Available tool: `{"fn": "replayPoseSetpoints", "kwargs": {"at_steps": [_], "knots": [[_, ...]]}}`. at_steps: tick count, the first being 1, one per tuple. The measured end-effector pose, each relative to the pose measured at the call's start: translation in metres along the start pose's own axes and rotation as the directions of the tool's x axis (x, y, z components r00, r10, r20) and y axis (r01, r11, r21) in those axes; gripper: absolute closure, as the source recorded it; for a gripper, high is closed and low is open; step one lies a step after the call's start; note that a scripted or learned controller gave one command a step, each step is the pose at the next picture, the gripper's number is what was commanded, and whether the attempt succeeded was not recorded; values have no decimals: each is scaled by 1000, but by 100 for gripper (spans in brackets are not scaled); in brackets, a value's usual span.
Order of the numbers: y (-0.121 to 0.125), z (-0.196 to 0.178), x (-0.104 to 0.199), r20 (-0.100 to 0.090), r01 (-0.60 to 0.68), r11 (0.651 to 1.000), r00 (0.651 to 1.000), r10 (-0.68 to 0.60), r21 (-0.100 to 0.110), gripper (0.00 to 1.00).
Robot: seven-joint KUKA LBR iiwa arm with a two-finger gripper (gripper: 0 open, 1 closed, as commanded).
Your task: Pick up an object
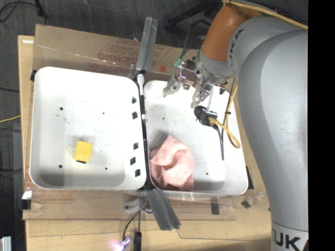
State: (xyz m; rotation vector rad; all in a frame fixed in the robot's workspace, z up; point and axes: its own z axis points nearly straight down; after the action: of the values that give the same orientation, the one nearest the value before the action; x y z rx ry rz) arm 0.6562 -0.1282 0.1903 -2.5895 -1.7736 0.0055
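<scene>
The grey arm with the orange band (272, 88) occupies the right side of the camera view and reaches over the right-hand bin. The table (73, 218) carries two shallow white plastic bins set side by side, separated by a grey metal divider bar (145, 51).

The left white bin (52, 88) lies toward the table's left edge. The right white bin (172, 114) lies toward the table's right edge.

A crumpled pink cloth (171, 162) rests on the floor of the right bin, against that bin's left wall and near its front edge.

The two-finger gripper (186, 92) hangs above the rear part of the right bin, near the table's back edge. Its fingers are spread apart, with nothing between them. It is well apart from the pink cloth.

A black and yellow cable (227, 132) hangs from the wrist over the right side of the right bin.

A small yellow block (83, 151) rests on the floor of the left bin, toward that bin's front left corner.
</scene>
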Motion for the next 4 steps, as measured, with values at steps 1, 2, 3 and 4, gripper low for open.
{"fn": "replayPoseSetpoints", "kwargs": {"at_steps": [1,2,3,4], "knots": [[-5,97,-23,0,327,945,945,-327,1,0],[-5,86,-23,0,330,944,944,-330,1,100],[-5,86,-23,1,330,944,944,-330,1,0],[-81,99,-16,4,364,931,931,-364,-2,0]]}}
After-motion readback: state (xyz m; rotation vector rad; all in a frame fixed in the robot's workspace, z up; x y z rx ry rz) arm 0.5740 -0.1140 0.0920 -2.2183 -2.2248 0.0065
